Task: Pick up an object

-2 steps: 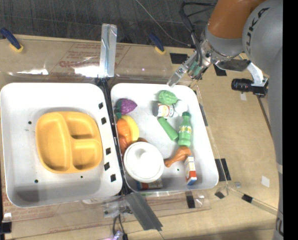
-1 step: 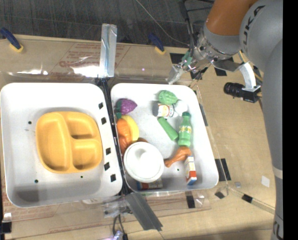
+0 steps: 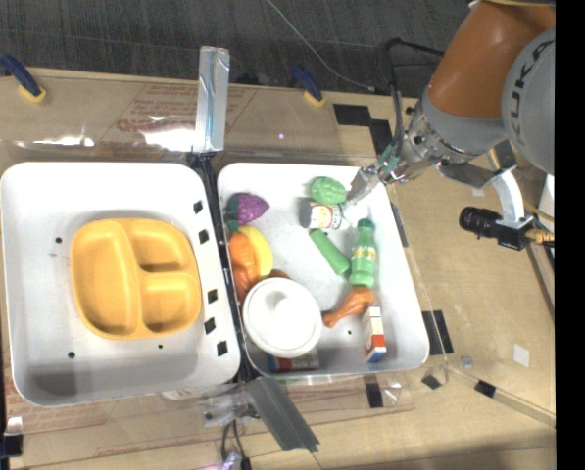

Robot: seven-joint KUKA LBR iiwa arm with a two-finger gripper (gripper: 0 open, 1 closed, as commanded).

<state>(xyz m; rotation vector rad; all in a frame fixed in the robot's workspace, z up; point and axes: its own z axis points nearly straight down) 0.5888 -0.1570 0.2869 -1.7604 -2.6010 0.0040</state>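
Reaching into the right white bin (image 3: 407, 292), my jaws (image 3: 359, 188), grip state unclear, must settle around the green leafy toy vegetable (image 3: 326, 190).

Yellow tray (image 3: 135, 277), purple grapes (image 3: 248, 207), green bottle (image 3: 364, 254)

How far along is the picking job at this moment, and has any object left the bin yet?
Nothing looks picked up yet: the toys, such as the green bottle and white bowl, lie in the right bin. In hand: the gripper is low at the green ball near the bin's far edge. Gripping and lifting an object remain. The yellow tray sits in the left bin.
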